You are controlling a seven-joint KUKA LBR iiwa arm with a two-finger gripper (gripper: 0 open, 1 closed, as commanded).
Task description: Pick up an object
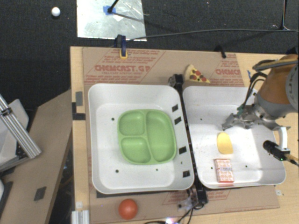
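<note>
Approach step, nothing picked yet.
My gripper (237,121) hovers in the right bin (205,101); finger state I cannot tell. Yellow piece (224,143) lies just below it, so next I descend.

The arm (280,90) is a thick rounded body, grey on its lower casing, with a broad orange band above that, toward twelve o'clock. Thin black cables loop out from its ten o'clock side and run down along the casing. Below the grey shell sits a darker metal wrist assembly with angular grey brackets that taper toward nine o'clock into the gripper (233,122). At about five o'clock a white curved piece and a black fitting stick out from the arm's body.
</note>
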